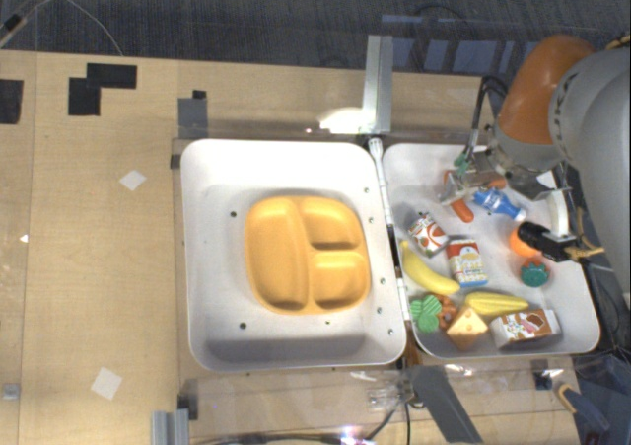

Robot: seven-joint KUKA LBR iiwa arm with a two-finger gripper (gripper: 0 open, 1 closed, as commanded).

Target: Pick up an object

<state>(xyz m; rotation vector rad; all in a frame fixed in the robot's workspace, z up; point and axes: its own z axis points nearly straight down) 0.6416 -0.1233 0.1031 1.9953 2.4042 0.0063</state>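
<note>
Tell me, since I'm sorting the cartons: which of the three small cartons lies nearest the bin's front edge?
The brown carton in the right bin's front corner. The two red-and-white cartons sit farther back, near the banana.

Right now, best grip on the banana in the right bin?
Probably take the yellow plastic banana across its narrow middle, coming straight down from above. It lies flat and diagonal, so set the end effector across its long axis; the small red-and-white carton crowds its upper end.
</note>
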